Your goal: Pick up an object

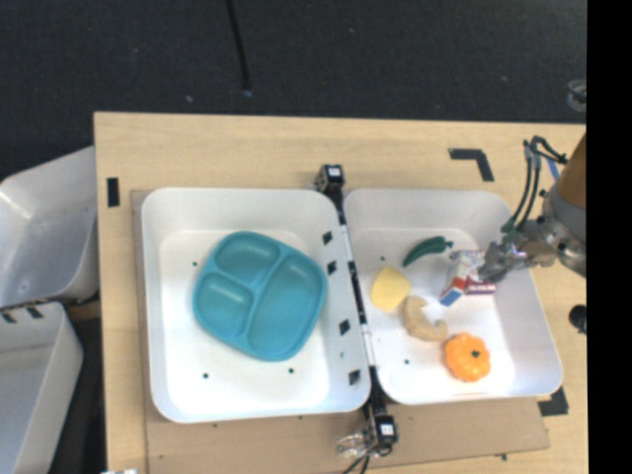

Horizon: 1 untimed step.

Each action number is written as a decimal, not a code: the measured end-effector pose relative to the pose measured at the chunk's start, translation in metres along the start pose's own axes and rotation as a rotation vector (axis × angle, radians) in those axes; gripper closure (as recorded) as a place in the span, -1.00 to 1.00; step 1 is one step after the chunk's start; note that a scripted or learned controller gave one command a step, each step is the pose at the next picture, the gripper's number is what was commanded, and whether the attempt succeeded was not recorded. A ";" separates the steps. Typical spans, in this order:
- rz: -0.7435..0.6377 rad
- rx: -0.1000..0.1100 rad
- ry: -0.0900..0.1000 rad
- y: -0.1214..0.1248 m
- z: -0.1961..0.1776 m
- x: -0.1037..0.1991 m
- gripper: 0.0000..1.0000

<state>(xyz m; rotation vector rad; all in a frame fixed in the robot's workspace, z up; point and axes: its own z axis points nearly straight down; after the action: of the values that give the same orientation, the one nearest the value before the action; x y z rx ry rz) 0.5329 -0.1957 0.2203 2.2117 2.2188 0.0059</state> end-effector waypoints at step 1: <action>0.000 0.001 0.000 0.002 -0.051 -0.002 1.00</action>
<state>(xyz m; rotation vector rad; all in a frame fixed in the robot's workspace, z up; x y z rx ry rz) 0.5346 -0.1972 0.2716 2.2120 2.2197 0.0048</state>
